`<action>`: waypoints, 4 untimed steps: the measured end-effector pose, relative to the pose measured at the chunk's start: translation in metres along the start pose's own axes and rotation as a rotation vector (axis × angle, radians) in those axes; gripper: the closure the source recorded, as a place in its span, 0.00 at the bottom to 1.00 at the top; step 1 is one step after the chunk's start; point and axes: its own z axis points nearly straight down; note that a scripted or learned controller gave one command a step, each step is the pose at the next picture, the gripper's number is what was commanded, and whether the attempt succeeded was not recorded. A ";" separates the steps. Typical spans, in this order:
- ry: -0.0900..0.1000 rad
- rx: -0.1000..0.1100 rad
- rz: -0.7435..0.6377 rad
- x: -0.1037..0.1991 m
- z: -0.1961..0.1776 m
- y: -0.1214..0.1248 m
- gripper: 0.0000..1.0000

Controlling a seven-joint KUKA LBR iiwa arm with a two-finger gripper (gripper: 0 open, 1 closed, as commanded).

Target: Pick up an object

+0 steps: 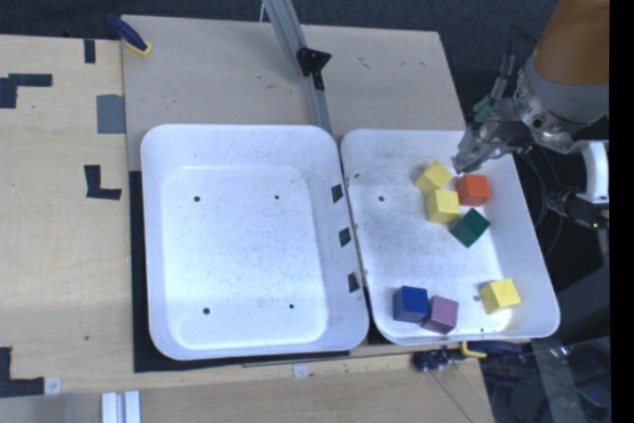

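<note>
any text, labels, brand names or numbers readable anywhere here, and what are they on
None can be read.
The blocks in the right bin, such as the orange block and blue block, show plain faces.
The dark marks on the bench are tape pieces, not letters.

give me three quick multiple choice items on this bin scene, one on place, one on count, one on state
1. Where are the blocks?
A. left bin
B. right bin
C. on the bench

2. How many yellow blocks?
A. one
B. two
C. three

3. The blue block and purple block are
A. side by side, touching
B. stacked
C. in separate bins

Key: B, all lie in the right bin, with the gripper above them; C, yellow blocks; A, blue block meets purple block at the near edge.
</note>
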 end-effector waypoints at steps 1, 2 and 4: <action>0.001 0.001 -0.001 0.059 0.005 0.013 1.00; 0.001 0.001 -0.001 0.115 0.010 0.026 1.00; 0.000 0.003 0.001 0.213 0.039 0.042 1.00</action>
